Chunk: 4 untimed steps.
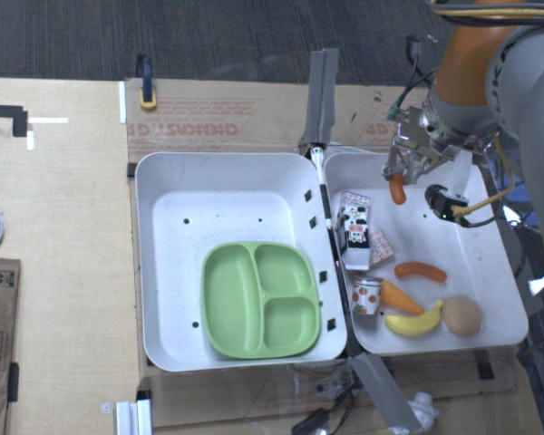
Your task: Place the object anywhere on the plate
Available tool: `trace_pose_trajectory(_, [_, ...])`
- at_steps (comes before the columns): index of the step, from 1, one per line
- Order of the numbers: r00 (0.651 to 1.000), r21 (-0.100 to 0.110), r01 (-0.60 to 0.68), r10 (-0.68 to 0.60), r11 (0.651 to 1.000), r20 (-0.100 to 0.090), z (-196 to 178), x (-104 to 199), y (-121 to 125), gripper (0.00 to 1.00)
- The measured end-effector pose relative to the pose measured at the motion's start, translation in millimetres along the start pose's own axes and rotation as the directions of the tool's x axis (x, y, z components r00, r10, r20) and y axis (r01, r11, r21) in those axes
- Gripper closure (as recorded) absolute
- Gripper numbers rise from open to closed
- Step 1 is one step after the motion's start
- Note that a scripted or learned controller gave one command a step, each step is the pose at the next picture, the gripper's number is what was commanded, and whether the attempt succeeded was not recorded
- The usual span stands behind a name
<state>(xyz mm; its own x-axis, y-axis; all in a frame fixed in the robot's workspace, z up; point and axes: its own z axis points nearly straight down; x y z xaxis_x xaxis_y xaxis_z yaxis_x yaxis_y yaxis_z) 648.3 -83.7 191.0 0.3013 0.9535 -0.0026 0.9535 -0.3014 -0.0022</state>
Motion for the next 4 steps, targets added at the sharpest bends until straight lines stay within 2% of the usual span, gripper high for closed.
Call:
trace_pose_trajectory(1, [0.997, 0.002, 0.079, -0.079, 0.997, -0.001, -42.1, 31.6, -80.6, 1.0])
trace_pose_trajectory(2, [0.99, 0.003, 0.142, -0.142, 0.99, -0.001, 1.4, 29.6, -132.9, 1.0])
trace_pose_trajectory(3, [1.0, 0.001, -0.018, 0.018, 1.0, 0.0, 0.8, 102.1, -145.9, 1.0])
trace_pose_trajectory(4, [0.993, 0.003, 0.122, -0.122, 0.993, 0.001, 12.5, 141.8, -194.4, 1.0])
